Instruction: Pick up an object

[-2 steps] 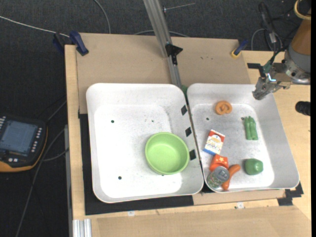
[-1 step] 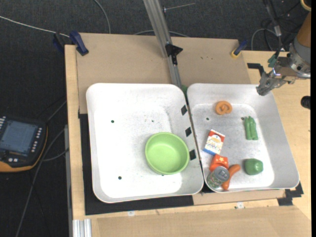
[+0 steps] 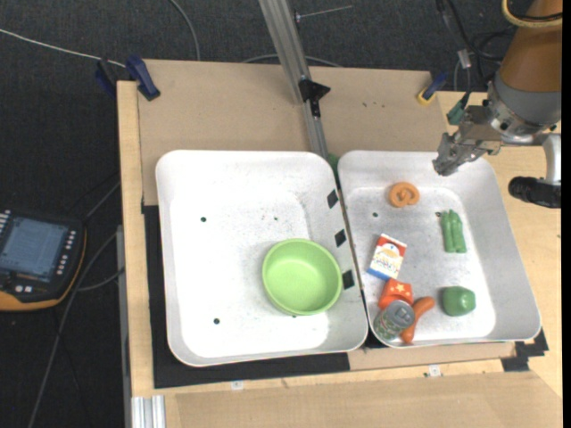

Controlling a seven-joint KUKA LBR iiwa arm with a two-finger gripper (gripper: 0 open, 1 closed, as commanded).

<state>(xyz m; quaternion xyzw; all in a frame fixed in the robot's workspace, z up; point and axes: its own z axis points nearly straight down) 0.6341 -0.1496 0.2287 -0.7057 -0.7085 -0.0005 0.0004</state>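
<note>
The end effector (image 3: 449,163) hangs over the far edge of the right bin (image 3: 510,239), near that bin's far right corner, at the tip of the grey arm (image 3: 526,69) that enters from the right. Its dark fingers point down and toward the bin, but they merge into one blurred shape, so I cannot tell how far apart they stand; nothing is seen between them.

The right bin carries the objects. An orange ring-shaped toy (image 3: 403,194) lies closest to the end effector, just inside the far edge. A green pea pod (image 3: 453,232) lies lengthwise toward the right side of the bin. A small white and orange carton (image 3: 387,258) sits near the left wall, tilted. Below it, in the near left corner, lies a cluster: an orange-red block (image 3: 397,291), a round tin (image 3: 393,319) and a carrot-like piece (image 3: 417,310), touching one another. A green pepper-like toy (image 3: 458,300) rests near the near edge, apart from the cluster.

The left bin (image 3: 205,239) holds a light green bowl (image 3: 302,277), upright, close to its right wall and near edge.

Both bins sit on the tan tabletop (image 3: 223,105).
</note>
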